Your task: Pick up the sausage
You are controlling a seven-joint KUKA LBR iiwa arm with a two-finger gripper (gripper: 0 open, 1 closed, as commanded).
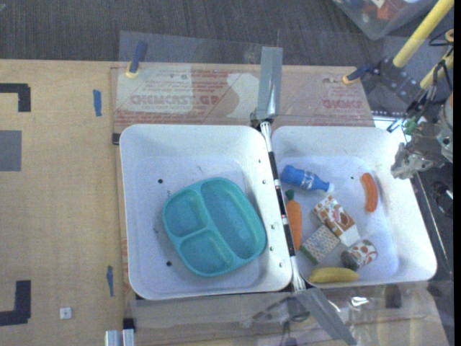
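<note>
Small orange-red toy sausage [369,192] lying loose, right of centre in the right-hand shallow white bin [425,254], clear of neighbouring toys, so open to reach; metal gripper [408,161] near its rim, state impossible to tell

We see the sausage [369,192] lying in the right bin [414,265] near its right wall, well apart from the bottle [305,179], carrot [294,223] and banana [333,274]. The gripper [408,163] hovers just beside the bin's right rim.

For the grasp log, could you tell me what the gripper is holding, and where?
Nothing: the gripper sits at the right bin's edge, apart from the sausage.
</note>
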